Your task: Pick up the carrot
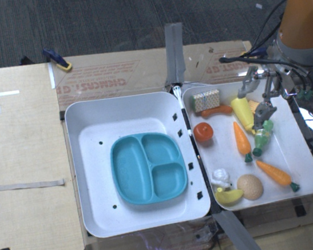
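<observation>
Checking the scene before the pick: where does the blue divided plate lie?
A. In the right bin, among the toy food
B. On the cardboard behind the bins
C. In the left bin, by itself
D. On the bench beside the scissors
C: the blue divided plate lies flat inside the left bin, while the carrots and the other toy food are in the right bin.
</observation>
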Available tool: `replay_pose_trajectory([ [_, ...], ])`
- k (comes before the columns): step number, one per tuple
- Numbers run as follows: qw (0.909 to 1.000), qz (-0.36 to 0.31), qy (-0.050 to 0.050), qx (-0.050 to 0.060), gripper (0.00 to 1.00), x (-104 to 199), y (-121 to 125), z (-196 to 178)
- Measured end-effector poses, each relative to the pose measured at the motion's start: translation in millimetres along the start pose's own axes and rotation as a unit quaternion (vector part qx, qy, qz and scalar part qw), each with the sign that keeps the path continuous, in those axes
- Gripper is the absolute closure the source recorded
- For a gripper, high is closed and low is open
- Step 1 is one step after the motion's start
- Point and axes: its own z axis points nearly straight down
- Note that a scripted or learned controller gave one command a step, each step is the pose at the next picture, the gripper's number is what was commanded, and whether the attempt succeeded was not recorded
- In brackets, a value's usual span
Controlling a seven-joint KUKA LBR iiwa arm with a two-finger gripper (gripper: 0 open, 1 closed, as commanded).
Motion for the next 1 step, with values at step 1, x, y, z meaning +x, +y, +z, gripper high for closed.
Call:
replay_pose_trajectory([
  [1,0.9998,-0.021,-0.001,0.000,0.00,0.1,-18.6,172.0],
])
